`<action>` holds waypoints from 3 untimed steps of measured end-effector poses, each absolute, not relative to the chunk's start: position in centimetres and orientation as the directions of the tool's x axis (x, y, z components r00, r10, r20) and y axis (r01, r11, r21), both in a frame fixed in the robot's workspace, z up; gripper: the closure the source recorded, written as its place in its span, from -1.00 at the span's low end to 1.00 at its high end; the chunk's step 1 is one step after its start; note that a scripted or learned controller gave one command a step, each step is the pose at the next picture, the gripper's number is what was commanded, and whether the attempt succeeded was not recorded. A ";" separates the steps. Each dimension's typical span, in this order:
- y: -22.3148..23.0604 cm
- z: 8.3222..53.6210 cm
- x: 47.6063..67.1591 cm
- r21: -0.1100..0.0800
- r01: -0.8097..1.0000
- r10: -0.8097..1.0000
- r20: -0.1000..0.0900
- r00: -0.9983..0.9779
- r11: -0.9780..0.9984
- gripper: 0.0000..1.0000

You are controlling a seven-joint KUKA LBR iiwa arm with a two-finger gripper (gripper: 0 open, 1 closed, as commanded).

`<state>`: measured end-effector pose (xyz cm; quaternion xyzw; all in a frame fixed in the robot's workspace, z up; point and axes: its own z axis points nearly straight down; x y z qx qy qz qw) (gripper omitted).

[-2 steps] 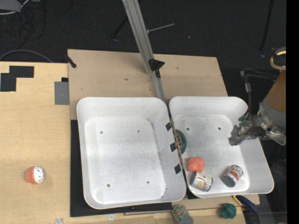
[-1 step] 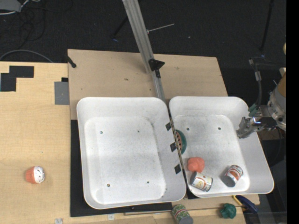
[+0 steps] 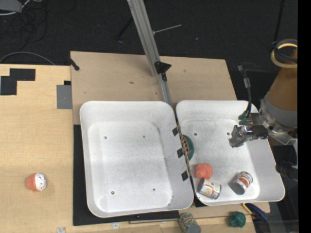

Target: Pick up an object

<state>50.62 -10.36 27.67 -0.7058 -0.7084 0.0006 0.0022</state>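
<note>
My gripper (image 3: 236, 139) hangs over the right bin (image 3: 221, 111), near its right wall, with nothing between its fingers; whether they are spread I cannot tell. The pickable things lie nearer the front: an orange lump (image 3: 204, 170), a can on its side (image 3: 210, 189), a second can (image 3: 241, 182). I should come down squarely over one, clear of its neighbours. The bins sit on a tan board (image 3: 121, 76), dark floor beyond

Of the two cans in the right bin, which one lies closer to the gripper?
The red-and-white can at the bin's right side is closer to the gripper. The yellowish can lies farther left, below the red object.
</note>
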 end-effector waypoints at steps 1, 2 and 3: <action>-5.4 25.9 51.2 -0.005 1.000 1.000 0.002 -0.004 0.004 1.00; -0.1 24.2 51.3 -0.006 1.000 1.000 0.002 -0.003 0.003 1.00; 4.5 24.6 51.1 -0.003 1.000 1.000 0.002 -0.004 0.004 1.00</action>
